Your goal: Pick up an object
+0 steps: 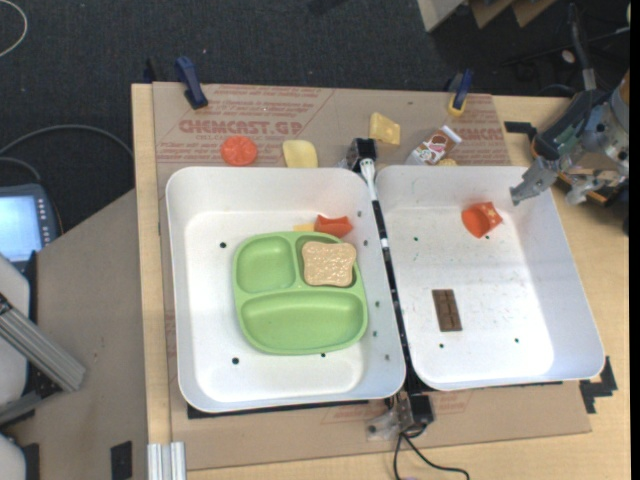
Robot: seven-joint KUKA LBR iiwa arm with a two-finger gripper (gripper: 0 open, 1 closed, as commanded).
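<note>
We're looking at the counter (100, 268) with two white bins (190, 268), a green tray (290, 323) with toast (329, 263) sitting in the left one. The gripper (527, 187) is hanging over the right bin's far edge, holding nothing. The orange block (481, 218) and brown bar (448, 310) are lying unpicked, so we're basically at the start.

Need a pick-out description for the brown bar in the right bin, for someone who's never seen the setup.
Find the right bin, the one without the green divided plate. On its floor lie two things: an orange block toward the far side and, nearer the front edge, the brown bar. The bar is the flat, dark, rectangular one lying alone, well apart from the block and the gripper.
</note>
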